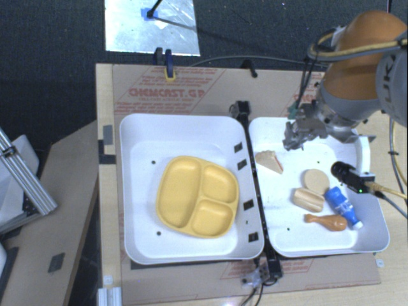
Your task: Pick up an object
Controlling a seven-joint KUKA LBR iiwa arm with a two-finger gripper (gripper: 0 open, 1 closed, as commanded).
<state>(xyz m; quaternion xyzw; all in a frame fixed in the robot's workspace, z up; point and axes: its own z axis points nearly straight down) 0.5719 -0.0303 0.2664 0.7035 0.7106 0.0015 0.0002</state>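
Right bin: sandwich wedge near its left wall; round cracker-like disc; bread roll just below the disc; blue bottle beside them; drumstick nearest the front edge, touching the bottle. Gripper: above the bin's rear part, apart from all items, nothing between its fingers; spread or closed cannot be told. Left bin: yellow divided plate. Both on the bench
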